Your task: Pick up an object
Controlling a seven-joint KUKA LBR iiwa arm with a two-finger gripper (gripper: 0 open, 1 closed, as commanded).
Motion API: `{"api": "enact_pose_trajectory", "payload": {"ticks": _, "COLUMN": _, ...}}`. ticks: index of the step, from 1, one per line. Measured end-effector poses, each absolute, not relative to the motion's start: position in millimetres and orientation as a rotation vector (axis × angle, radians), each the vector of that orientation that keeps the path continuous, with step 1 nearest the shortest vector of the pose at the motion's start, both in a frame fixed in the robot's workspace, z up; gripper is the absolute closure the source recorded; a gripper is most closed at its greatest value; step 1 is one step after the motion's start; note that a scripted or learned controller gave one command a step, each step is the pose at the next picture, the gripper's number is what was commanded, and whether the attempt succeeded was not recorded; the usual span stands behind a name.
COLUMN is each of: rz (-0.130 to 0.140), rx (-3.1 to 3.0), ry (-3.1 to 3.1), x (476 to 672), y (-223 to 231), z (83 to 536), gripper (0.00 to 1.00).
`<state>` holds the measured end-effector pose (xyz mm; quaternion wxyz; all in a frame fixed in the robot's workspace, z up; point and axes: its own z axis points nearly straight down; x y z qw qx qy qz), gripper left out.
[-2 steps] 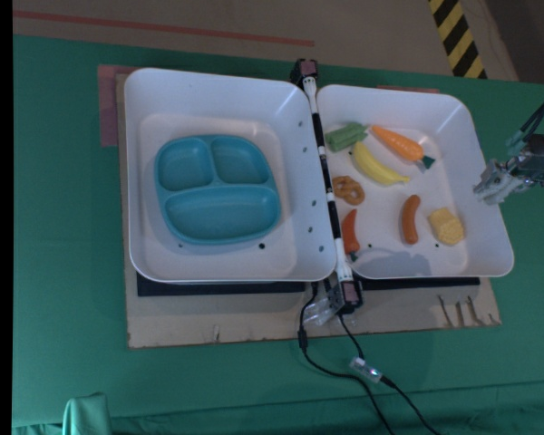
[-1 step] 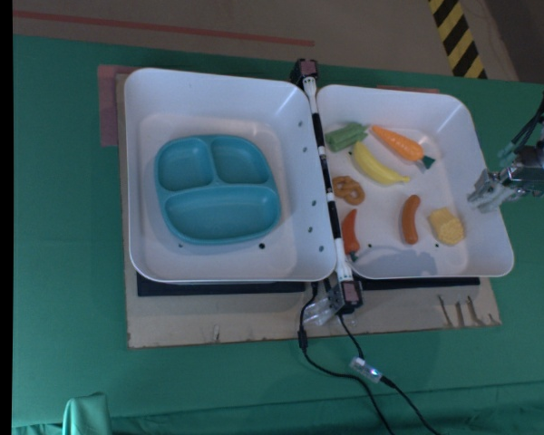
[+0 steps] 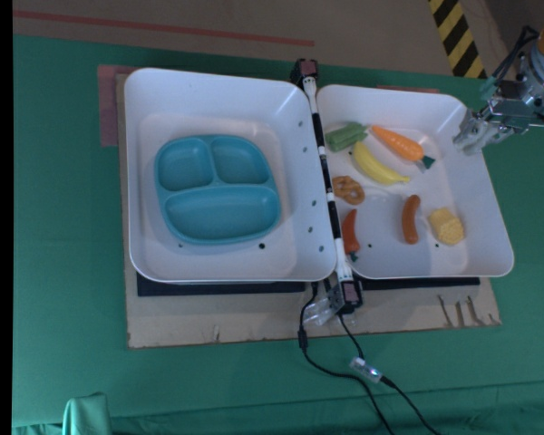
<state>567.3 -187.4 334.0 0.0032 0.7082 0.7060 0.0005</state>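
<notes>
while the tool (image 3: 471,137) hangs over the right bin's (image 3: 476,202) far right rim, its fingers look slightly parted with nothing between them. inside that bin lie a carrot (image 3: 399,142), a banana (image 3: 376,165), a green vegetable (image 3: 345,136), a pretzel (image 3: 348,189), a red pepper (image 3: 351,231), a sausage (image 3: 410,218) and a yellow piece (image 3: 448,226). a teal divided plate (image 3: 218,188) sits in the left bin (image 3: 154,98).

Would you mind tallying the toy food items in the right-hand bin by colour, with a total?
Green: 1, the bean pod
Orange: 2, the carrot and sausage
Yellow: 2, the banana and ridged yellow piece
Brown: 1, the pretzel
Red: 1, the chilli
Total: 7
</notes>
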Motion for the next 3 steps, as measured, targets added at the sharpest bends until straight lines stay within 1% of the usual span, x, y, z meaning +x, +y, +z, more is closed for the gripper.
{"api": "enact_pose_trajectory", "payload": {"ticks": 1, "rz": 0.000, "rx": 2.224, "ry": 2.213, "x": 499.5, "y": -187.7, "z": 310.4, "gripper": 1.00}}
{"api": "enact_pose_trajectory", "payload": {"ticks": 2, "rz": 0.003, "rx": 2.220, "ry": 2.213, "x": 550.0, "y": -187.0, "z": 336.4, "gripper": 1.00}}
{"api": "enact_pose_trajectory", "payload": {"ticks": 3, "rz": 0.002, "rx": 2.220, "ry": 2.212, "x": 589.2, "y": -187.6, "z": 345.2, "gripper": 1.00}}
